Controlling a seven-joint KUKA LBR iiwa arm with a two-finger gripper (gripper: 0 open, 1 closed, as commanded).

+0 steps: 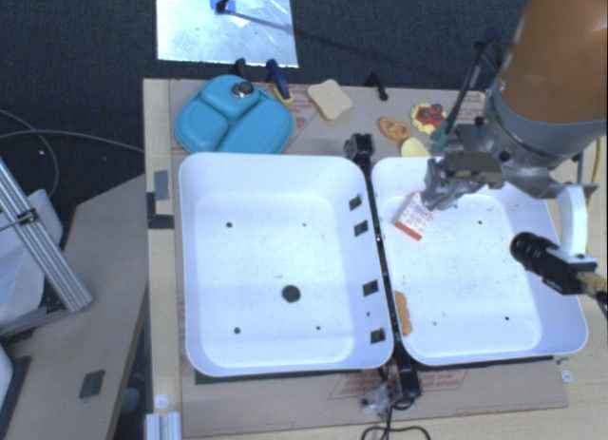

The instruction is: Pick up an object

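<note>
At the far left a ribbed metal rail [38, 239] slants across a pale wooden tabletop [114, 267]. Behind the bins lies a smooth, rounded blue sectioned plate [233, 120], and beside it a tan, toast-shaped piece [330, 99]. The left bin [209, 191] is glossy white plastic, shallow with rounded corners, and carries one small dark disc [291, 294] on its speckled floor. Black clips line the seam between the two bins. Against the left wall of the right bin [494, 324] rests a narrow orange-brown piece [403, 313]. Further back in that bin sits a small white packet with a red lower edge [413, 218]; its printing is too small to read. The grey metal pincer [439, 191] comes down at the packet's upper corner, and the fingers appear closed on it. Above swells the arm's orange band [560, 29], smooth and matte.
</note>
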